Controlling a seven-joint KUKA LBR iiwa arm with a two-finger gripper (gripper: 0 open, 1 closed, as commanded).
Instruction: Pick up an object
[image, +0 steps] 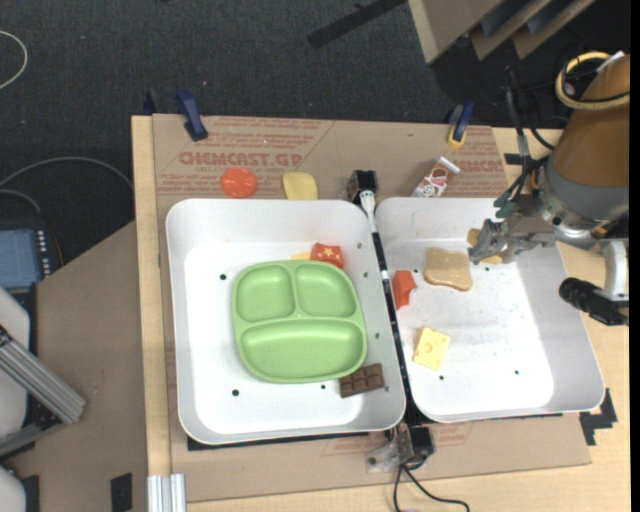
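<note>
My claw (487, 246) hovers low in the right bin (520, 385), right of frame centre, just beside the toast slice (447, 269), its grip state impossible to tell, as I judge the approach under way and a short leftward shift and descent next.

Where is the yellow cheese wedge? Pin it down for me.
The yellow cheese wedge lies in the right bin, toward its lower left part, below the tan bread slice and the orange piece near the divider.
</note>
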